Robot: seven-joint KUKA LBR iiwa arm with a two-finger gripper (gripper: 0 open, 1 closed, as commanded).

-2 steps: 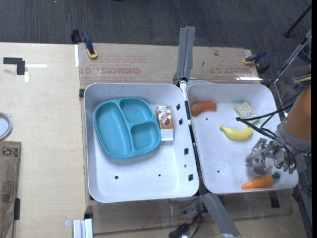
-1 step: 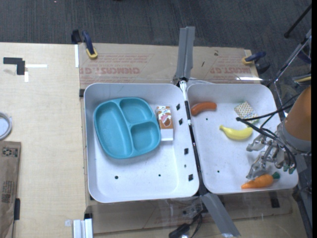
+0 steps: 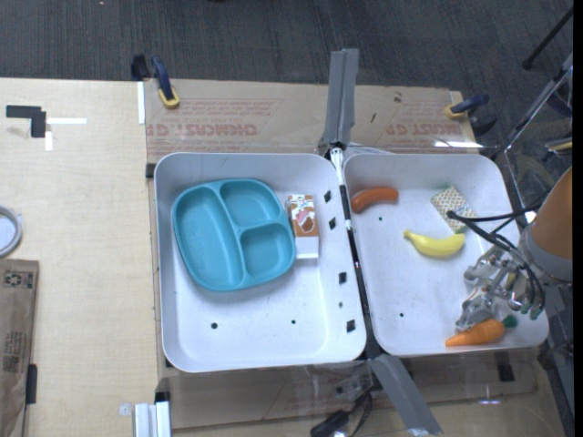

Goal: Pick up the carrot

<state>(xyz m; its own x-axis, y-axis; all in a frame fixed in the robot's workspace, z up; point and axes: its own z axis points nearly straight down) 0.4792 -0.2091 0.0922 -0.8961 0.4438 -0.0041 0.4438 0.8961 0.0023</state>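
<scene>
Two shallow white bins sit side by side on the table [image 3: 73, 162], w/ a grey divider bar [image 3: 342, 94] running up from the seam between them.

Left bin [image 3: 250, 349]: a blue sectioned plate [image 3: 232, 235] w/ three compartments lies in the upper-left part, tilted a bit. Just beside its right edge, touching or nearly so, is a small box [image 3: 303, 221] w/ a picture on top. A few small dark marks dot the bin floor below.

Right bin [image 3: 405, 321]: a sausage [image 3: 374, 198], orange-red, lies near the top-left corner, close to the seam. A banana [image 3: 435, 244] lies around the middle, curved, ends pointing up. A patterned sponge [image 3: 452, 206] sits up & to the right of the banana, near it but apart. The carrot [image 3: 475, 333] lies in the lower-right corner, close to the bin's bottom rim, thick end to the right w/ a bit of green there, tip pointing left.

Gripper [image 3: 481, 309] comes in from the right, down low in the right bin, directly above the carrot & at or very near its top side. Jaws: metal parts & cables clutter the spot, so can't tell how far open they are, or whether they grip the carrot. Carrot looks flat on the bin floor. Black cable [image 3: 487, 217] loops from the arm across the sponge area.

Outside the bins: clamps [image 3: 162, 82] at the cardboard's top corners, tape roll [image 3: 7, 233] at the far left edge.
</scene>
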